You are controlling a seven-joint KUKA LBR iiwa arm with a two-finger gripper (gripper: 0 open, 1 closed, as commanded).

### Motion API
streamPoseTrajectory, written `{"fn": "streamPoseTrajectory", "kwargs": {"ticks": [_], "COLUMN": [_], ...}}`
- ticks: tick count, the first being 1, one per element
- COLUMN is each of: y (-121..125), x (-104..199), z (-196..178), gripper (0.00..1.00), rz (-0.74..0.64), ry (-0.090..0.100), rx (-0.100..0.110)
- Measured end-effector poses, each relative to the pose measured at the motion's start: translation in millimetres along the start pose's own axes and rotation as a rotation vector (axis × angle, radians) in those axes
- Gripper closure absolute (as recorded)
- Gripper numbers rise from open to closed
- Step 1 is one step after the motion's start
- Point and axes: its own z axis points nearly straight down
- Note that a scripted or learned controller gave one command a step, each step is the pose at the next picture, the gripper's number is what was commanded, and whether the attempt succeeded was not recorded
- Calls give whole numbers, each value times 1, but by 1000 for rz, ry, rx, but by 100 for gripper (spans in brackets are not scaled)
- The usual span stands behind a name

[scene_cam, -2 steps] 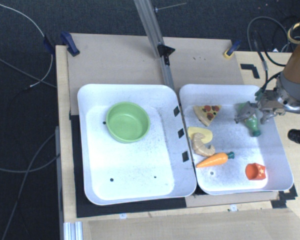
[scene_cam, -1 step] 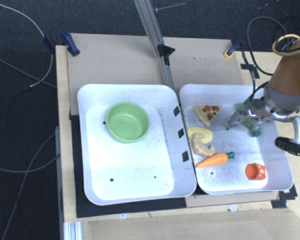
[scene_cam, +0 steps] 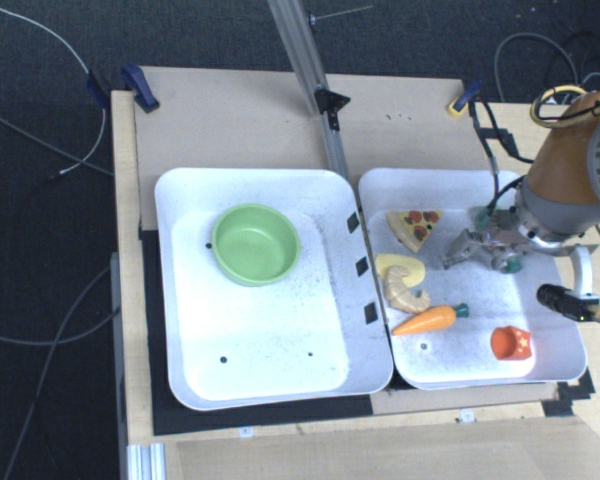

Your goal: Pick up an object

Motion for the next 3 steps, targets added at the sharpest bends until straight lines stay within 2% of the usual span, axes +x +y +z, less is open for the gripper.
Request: {"fn": "streamPoseTrajectory", "kwargs": {"ticks": [1, 2, 3], "y": [2, 3, 5], "x": [0, -1, -4], "z": [-15, -60, -107], "gripper": [100, 100, 100], "rz": [0, -1, -1], "ry": [0, -6, -7], "rx": [-7, -17, -20]}}
